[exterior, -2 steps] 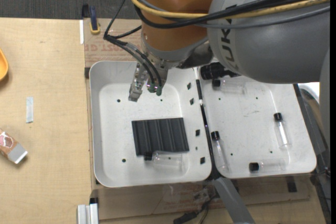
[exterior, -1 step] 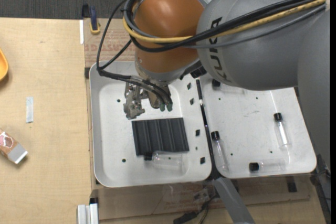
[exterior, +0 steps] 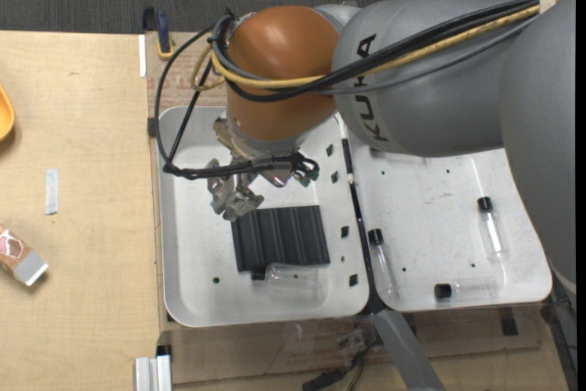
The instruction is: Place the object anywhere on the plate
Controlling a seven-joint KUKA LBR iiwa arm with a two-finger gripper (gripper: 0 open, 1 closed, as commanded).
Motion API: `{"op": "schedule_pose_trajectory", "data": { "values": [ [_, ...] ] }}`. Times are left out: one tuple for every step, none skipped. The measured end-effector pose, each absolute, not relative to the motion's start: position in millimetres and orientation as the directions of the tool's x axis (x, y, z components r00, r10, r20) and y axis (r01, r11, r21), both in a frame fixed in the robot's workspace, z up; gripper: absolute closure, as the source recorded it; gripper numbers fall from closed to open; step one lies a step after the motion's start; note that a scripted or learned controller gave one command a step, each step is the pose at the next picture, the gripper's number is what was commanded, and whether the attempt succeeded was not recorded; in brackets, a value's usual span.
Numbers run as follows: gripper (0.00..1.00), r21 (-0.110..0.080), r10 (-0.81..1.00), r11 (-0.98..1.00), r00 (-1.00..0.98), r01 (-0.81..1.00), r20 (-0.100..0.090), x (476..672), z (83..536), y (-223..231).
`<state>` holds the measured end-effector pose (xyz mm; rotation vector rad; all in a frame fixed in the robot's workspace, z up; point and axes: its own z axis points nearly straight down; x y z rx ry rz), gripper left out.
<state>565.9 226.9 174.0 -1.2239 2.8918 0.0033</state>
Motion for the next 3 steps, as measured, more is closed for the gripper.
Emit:
{"op": "schedule_pose_trajectory", "data": {
  "values": [
    [1.0, -0.001, -0.734, 0.679, -0.679, -0.734, -0.006, 660.4, 203.4, 217.7],
    [1.0, 0.0, -0.89, 0.456, -0.456, -0.89, -0.004, 623.2, 118.8, 212.8],
    [1.0, 0.001, -0.919, 0.394, -0.394, -0.919, -0.004, 579.5, 92.2, 221.9]
  ]
}}
